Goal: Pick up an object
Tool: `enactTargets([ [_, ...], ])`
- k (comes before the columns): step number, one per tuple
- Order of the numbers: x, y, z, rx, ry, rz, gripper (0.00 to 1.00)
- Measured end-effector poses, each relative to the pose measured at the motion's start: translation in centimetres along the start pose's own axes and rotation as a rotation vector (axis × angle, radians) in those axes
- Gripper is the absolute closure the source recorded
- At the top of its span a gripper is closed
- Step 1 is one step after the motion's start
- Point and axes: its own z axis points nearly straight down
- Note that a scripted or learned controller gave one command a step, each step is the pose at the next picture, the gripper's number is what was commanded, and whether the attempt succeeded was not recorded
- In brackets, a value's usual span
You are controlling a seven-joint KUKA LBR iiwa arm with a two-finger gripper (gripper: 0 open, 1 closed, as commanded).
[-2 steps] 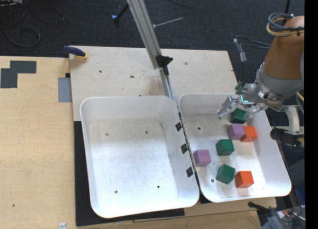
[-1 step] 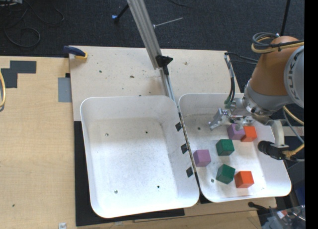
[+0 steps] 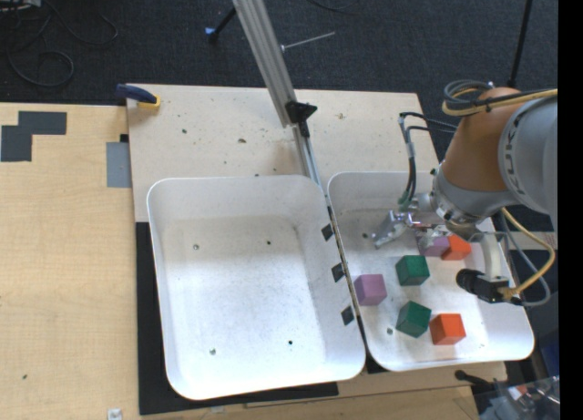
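Two white bins sit on the bench, the right bin (image 3: 510, 347) holding an orange cube (image 3: 447, 328), two green cubes (image 3: 413, 318) and a purple cube (image 3: 370, 288), while the gripper (image 3: 393, 229) hovers behind them, its state unclear.

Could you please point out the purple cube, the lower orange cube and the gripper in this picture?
purple cube (image 3: 370, 289), camera view, middle of its top face.
lower orange cube (image 3: 447, 328), camera view, centre of the cube.
gripper (image 3: 387, 232), camera view, at its metal tips.
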Motion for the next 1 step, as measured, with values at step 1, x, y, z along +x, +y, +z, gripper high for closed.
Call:
enactTargets([
  [1, 0.07, 0.09, 3.52, -0.008, -0.001, 0.003, 0.00],
])
